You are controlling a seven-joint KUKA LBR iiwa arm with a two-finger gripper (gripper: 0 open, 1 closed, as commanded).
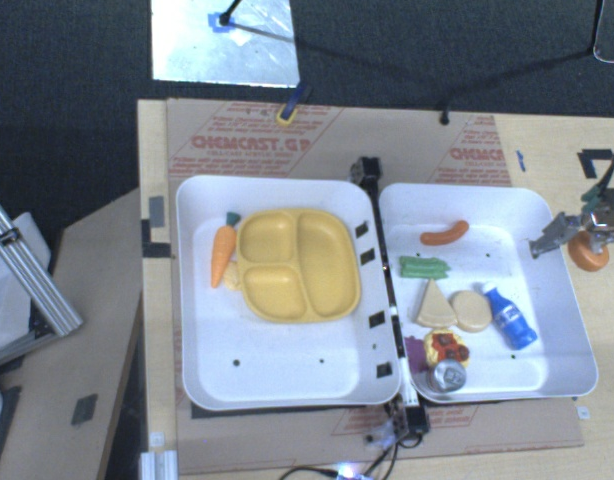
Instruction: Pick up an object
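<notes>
Blue bottle (511, 318) — rigid, light, slick — best taken across its body, beside the bread slice (473, 310); gripper (553, 235) state cannot be told.

The bench (317, 128) is a tan board printed with red lettering, and 2 shallow white bins lie directly on it, touching along their inner walls. The right bin (562, 363) sits just beside the gripper (549, 236); the left bin (202, 368) lies well away from it.
</notes>
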